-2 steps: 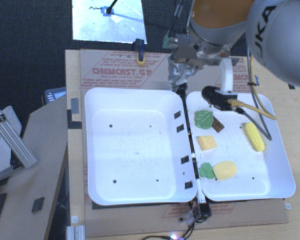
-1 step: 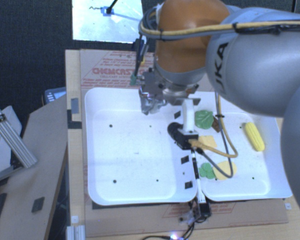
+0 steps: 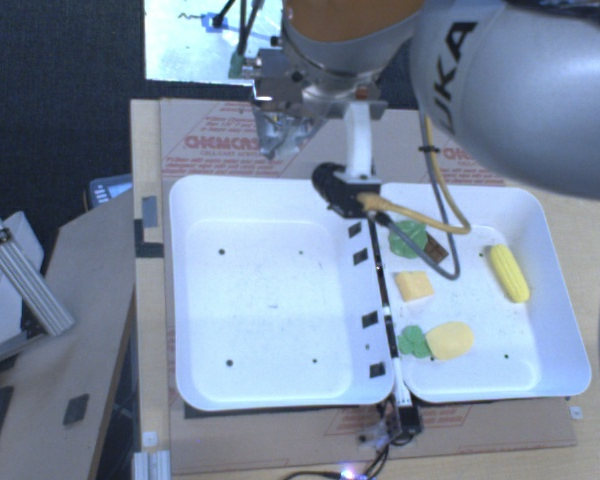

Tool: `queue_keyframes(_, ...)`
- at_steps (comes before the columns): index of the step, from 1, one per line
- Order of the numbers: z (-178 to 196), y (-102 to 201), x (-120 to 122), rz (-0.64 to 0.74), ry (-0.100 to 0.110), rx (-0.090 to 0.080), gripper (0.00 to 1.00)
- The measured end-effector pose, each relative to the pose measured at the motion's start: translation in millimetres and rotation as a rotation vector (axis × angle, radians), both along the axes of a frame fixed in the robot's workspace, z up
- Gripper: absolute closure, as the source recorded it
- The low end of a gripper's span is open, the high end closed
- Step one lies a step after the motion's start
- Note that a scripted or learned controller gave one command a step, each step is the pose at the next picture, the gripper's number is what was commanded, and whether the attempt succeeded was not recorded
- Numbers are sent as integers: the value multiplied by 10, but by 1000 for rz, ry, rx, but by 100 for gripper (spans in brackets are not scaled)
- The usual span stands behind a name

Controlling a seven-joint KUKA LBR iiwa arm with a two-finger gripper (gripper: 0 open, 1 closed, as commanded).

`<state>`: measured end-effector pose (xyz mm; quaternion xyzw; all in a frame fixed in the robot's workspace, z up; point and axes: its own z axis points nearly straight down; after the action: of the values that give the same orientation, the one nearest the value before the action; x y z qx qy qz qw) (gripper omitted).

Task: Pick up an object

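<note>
The right bin (image 3: 540, 218) holds a yellow corn cob (image 3: 508, 272), a pale yellow wedge (image 3: 413, 286), a rounded yellow piece (image 3: 449, 340) and a small green piece (image 3: 413, 342) touching it. Another green piece (image 3: 410, 236) lies near the divider, partly under a cable. My gripper (image 3: 283, 136) hangs above the cardboard behind the left bin's (image 3: 190, 268) far edge, away from all the objects. It looks blurred and I see no object in it.
A black cable mount (image 3: 338, 190) and a yellow and grey cable (image 3: 430, 223) hang over the divider between the bins. The large grey arm (image 3: 520, 78) covers the top right. A metal frame (image 3: 20, 278) stands at the left.
</note>
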<state>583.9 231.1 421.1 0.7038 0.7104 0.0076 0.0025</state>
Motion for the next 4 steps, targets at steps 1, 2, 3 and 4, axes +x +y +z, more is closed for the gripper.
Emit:
queue_keyframes(1, -976, 32, -259, -5, 23, -10, 100)
queue_keyframes(2, 947, 31, -563, -3, -5, 3, 100)
queue_keyframes(3, -414, 31, -1002, -4, 27, -12, 100)
queue_keyframes(4, -1077, -19, -977, -9, 18, -9, 100)
